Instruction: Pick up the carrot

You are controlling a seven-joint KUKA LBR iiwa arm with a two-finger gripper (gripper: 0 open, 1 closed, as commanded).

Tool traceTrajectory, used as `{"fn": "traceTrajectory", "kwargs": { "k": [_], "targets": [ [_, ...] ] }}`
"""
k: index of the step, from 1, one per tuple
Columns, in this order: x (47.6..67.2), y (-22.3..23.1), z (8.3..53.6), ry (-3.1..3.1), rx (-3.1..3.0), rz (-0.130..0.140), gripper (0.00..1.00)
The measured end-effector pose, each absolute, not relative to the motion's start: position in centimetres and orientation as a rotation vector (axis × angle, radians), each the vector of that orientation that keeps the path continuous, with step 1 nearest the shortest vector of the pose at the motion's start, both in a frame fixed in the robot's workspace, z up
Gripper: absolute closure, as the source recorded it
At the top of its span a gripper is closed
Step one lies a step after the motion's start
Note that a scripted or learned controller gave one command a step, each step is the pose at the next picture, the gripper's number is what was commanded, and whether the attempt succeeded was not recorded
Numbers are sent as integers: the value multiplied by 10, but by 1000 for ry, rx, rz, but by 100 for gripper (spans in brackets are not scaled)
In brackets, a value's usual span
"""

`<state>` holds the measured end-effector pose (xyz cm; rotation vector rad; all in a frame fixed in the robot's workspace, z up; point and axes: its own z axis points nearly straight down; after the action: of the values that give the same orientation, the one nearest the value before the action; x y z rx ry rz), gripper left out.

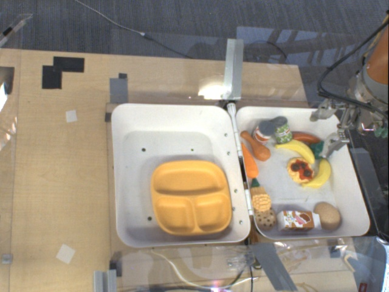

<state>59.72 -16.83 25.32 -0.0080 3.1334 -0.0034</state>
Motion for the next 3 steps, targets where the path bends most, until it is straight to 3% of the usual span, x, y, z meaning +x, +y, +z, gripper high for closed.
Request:
{"fn": "traceTrajectory", "kwargs": {
  "k": [1,2,3],
  "targets": [
    [585,-156,90,3092,-467,-6,0],
    [588,-155,103,3082,-477,-10,100],
    [544,-103,200,3027,-778,-7,100]
  ]
}}
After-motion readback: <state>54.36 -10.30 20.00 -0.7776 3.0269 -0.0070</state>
